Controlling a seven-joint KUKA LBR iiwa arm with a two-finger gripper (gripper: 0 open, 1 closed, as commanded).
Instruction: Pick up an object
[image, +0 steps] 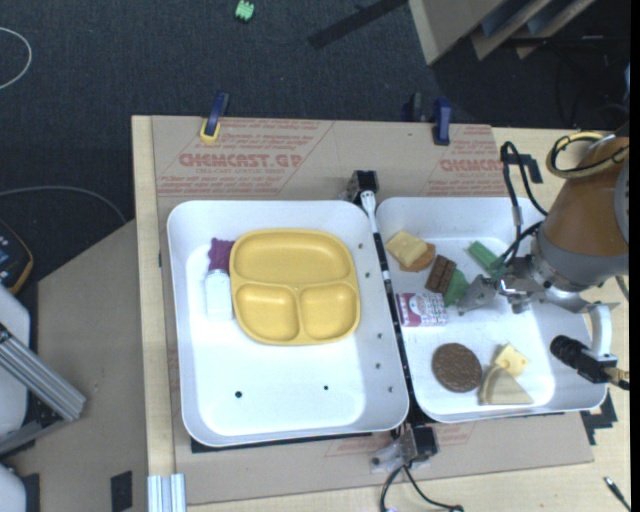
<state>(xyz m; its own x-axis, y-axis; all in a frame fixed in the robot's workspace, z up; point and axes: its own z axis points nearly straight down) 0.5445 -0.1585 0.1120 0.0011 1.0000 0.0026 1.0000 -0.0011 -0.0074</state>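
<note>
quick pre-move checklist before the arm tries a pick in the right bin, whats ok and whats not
1. Gripper over the right bin: ok.
2. Object between the fingers: not ok, none seen held.
3. Finger opening: cannot tell, too small and blurred.
4. Nearest target, green piece, close to the gripper: ok.
5. Clutter near target: not ok, brown block sits right beside the green piece.
6. Left bin items, yellow tray, away from the arm: ok.
</note>
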